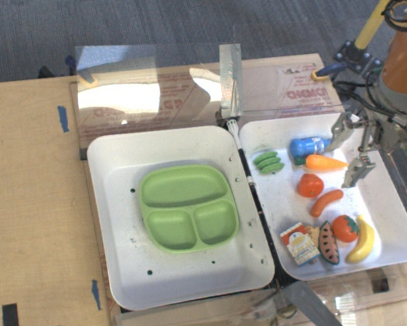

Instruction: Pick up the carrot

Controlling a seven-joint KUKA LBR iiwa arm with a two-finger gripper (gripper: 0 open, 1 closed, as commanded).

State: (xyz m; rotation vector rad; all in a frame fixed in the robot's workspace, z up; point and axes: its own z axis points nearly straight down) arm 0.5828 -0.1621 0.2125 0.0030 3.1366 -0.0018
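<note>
The carrot (325,162) is lying in the right bin (392,203), just near of a blue container (309,145) and far of a tomato (310,184) and a sausage (326,201). The gripper (351,150) is hovering just right of the carrot with its fingers spread apart, gripping nothing. A green divided plate (189,205) is sitting in the left bin (115,220).

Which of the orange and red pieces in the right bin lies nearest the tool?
The carrot, the long orange piece below the blue item. Its tip points toward the tool; the round tomato and sausage lie farther left and lower.
</note>
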